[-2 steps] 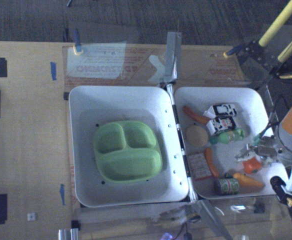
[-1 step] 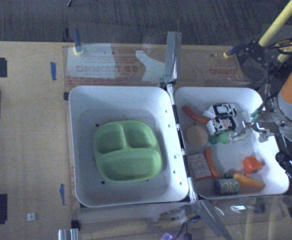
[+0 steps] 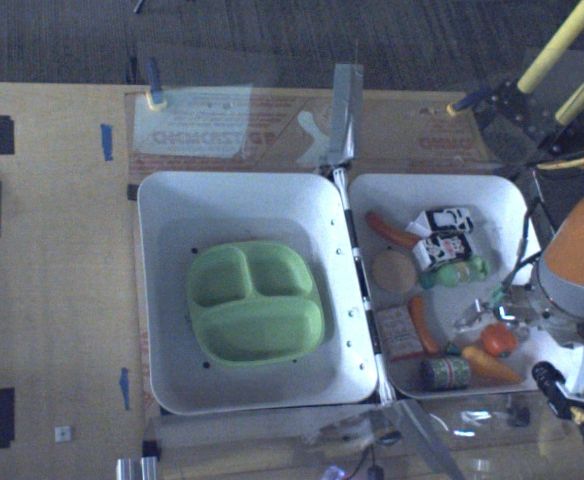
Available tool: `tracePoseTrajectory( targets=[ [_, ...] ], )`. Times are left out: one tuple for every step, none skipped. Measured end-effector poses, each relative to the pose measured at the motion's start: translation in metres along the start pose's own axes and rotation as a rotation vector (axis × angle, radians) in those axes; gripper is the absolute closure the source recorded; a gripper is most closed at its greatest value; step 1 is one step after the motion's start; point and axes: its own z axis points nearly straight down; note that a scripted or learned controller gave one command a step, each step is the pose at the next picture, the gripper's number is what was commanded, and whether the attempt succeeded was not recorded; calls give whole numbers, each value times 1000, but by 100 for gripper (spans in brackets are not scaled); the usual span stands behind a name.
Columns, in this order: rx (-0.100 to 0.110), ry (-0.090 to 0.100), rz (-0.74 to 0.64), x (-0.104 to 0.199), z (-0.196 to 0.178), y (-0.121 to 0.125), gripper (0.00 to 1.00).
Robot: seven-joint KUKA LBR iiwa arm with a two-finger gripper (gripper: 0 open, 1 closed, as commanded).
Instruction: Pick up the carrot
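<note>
The carrot, orange and tapered, lies flat near the front right corner of the right bin, between a green-labelled can and the bin's right wall. A red tomato sits just behind it, touching or nearly touching. My gripper reaches in from the right and hovers over the bin a little behind the tomato and carrot. It is small and partly lost among metal parts and cables. Nothing is visibly held.
The right bin also holds an orange sausage, a red hot dog, a tan round disc, two black-and-white cartons, a green bottle and a reddish packet. A green divided plate lies in the left bin.
</note>
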Motion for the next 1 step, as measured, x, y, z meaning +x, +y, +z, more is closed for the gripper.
tracePoseTrajectory(
  targets=[
    [0,2,-401,-27,-2,2,0]
  ],
)
